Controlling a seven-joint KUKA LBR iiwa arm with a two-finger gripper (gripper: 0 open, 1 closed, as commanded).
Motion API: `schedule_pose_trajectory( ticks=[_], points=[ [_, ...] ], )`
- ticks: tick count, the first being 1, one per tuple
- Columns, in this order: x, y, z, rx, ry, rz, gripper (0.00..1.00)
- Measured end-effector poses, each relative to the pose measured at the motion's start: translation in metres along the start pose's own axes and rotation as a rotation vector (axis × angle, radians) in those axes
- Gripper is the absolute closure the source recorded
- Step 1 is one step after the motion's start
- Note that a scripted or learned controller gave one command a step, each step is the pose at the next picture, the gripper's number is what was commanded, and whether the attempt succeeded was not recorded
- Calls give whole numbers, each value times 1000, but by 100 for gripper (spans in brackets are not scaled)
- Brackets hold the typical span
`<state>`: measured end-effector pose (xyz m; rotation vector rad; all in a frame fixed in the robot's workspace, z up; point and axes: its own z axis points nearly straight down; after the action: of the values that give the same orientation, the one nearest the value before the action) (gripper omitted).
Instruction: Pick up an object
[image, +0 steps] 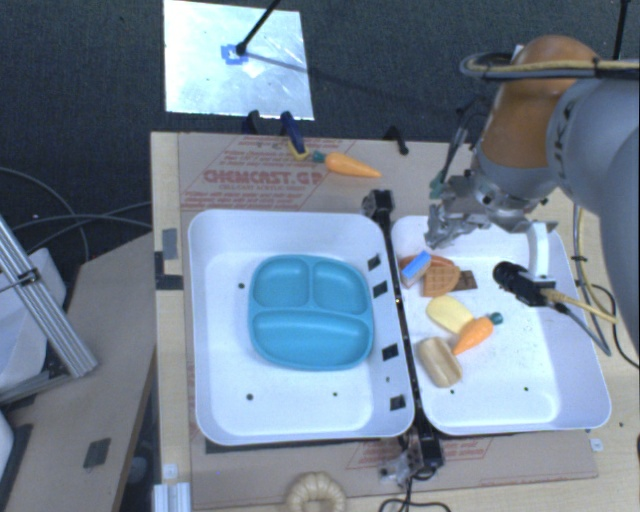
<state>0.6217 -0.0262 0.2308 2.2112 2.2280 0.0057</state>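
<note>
Near edge of the board: pale ring (315, 492), outside the bins.

Left bin (215, 400): blue divided plate (308, 310).

Right bin (560, 400), nearest first: tan roll (438, 361), toy carrot (474, 334), yellow piece (450, 314), brown waffle (441, 277), blue-and-orange block (415, 266). All lie on the bin floor, none lifted.

Gripper (438, 238) hangs low over the right bin's far-left corner, just above the block and waffle, the likeliest targets. Claw apart or together: cannot tell.

Beyond the bins: second carrot (345, 163).

Judgement: early stage. Nothing is picked up, so the final descent, grasp and lift are all left.
</note>
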Motion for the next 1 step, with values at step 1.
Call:
schedule_pose_trajectory(
  ticks=[1],
  points=[
    [-2,2,14,3,-2,2,100]
  ],
)
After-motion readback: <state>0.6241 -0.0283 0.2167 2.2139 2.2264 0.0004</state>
